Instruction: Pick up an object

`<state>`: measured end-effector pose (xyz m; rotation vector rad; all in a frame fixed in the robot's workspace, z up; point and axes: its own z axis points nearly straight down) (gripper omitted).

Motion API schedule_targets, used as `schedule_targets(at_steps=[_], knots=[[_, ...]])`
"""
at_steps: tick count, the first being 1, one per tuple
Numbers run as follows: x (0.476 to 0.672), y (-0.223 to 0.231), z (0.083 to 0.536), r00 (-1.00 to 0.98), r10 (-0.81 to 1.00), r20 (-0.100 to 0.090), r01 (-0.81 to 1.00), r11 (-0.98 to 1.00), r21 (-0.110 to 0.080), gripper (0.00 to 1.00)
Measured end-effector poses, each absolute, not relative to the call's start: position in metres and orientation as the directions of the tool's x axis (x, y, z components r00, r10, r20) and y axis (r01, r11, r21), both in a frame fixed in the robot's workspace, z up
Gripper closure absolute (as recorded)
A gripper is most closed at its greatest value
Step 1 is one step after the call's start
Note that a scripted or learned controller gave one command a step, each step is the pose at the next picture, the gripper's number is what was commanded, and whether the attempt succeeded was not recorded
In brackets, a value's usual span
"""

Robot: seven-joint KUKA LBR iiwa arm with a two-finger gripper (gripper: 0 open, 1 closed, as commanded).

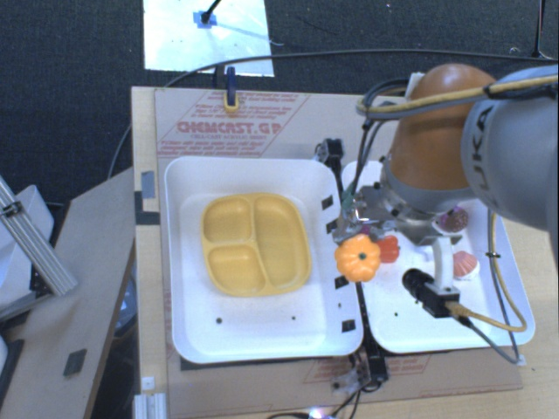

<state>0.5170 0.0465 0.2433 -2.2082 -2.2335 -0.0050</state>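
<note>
One orange pumpkin (358,259) sits at the gripper (365,230)'s six o'clock; whether the gripper grips it, I cannot tell.

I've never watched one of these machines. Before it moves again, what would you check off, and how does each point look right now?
1. Orange pumpkin off the bin floor: cannot tell; it sits at the divide between the bins.
2. Pumpkin between the fingers: cannot tell; the arm hides them.
3. Yellow tray lying flat in the left bin: ok.
4. Red object apart from the pumpkin: not ok, touching it.
5. Shell in the right bin, out of the way: ok.
</note>
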Motion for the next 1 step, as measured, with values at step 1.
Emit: schedule_targets(at_steps=[1], knots=[[0.5239, 0.1014, 0.2393, -0.011, 1.0, 0.003, 1.0, 0.011, 0.001, 1.0]])
